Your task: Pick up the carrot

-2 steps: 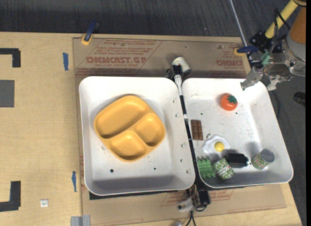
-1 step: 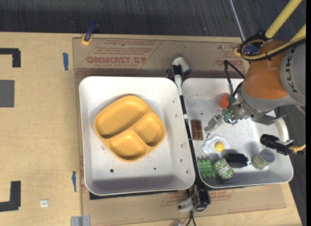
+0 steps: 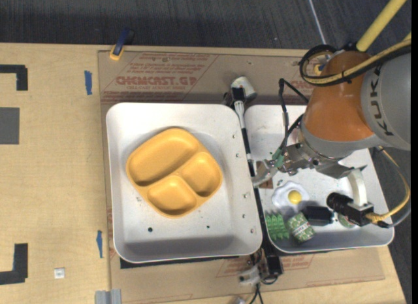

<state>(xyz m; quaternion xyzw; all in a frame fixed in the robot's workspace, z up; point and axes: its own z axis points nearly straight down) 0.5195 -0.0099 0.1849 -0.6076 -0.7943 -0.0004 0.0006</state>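
Looking down on the bench, you have the arm (image 3: 346,110) reaching in from the right, its orange band hanging over the right bin (image 3: 326,245). The gripper (image 3: 269,169) sits low at that bin's left side, close to the wall it shares with the left bin (image 3: 124,165). The wrist covers it from this angle, so you cannot tell whether it is spread, pressed together or pinching anything.

Just beside the gripper, towards the near edge, an egg (image 3: 290,197) lies flat on the floor of the right bin. Nearer still, in the front left corner, a green block (image 3: 277,225) lies touching a green can (image 3: 302,229) on its side.

The left bin bears one thing, a yellow plate (image 3: 173,172) with three hollows, set about the middle and well apart from the gripper.

Where the carrot lies you cannot tell; the arm hides much of the right bin.
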